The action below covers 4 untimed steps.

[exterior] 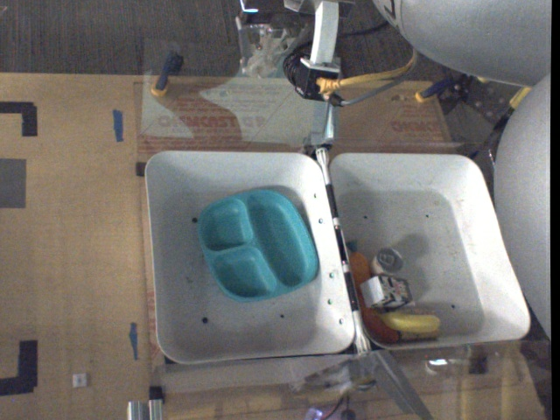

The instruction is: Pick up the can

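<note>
Grey arm (472,16) bulk looms closest, lifted high over the far edge of the right bin (455,178); whether its grasping end is wide or narrow I cannot tell. Down in that bin's near-left corner the can (388,261) stands upright, crowded by a small silver-and-black object (385,291), a banana (413,324) and something orange (360,269). A teal divided plate (256,243) sits tilted in the left bin (175,234), well apart.

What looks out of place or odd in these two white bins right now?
Nothing looks spilled or broken. The small silver can lies crowded into the right bin's near-left corner with a yellow banana; the teal divided plate sits askew.
</note>
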Each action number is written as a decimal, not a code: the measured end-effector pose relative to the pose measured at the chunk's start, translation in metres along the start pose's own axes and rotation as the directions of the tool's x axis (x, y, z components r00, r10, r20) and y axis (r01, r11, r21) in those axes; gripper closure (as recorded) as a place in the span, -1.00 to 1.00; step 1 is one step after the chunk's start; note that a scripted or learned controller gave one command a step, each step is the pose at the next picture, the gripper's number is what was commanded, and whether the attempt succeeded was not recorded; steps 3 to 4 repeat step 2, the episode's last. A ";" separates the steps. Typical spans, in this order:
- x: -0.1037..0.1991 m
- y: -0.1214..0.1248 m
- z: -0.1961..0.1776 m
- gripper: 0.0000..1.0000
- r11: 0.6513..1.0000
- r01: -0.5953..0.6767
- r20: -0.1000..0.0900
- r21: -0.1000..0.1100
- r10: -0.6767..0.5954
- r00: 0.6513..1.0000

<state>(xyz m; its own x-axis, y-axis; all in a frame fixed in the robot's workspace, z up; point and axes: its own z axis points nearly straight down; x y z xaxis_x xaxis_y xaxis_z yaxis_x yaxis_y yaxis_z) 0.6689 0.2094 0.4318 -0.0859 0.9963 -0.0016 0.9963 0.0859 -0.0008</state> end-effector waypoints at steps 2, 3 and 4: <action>0.010 -0.001 -0.001 1.00 0.924 0.383 -0.001 0.002 -0.383 0.924; 0.010 -0.001 -0.001 1.00 0.924 0.383 -0.001 0.002 -0.383 0.924; 0.010 -0.001 -0.001 1.00 0.924 0.383 -0.001 0.002 -0.383 0.924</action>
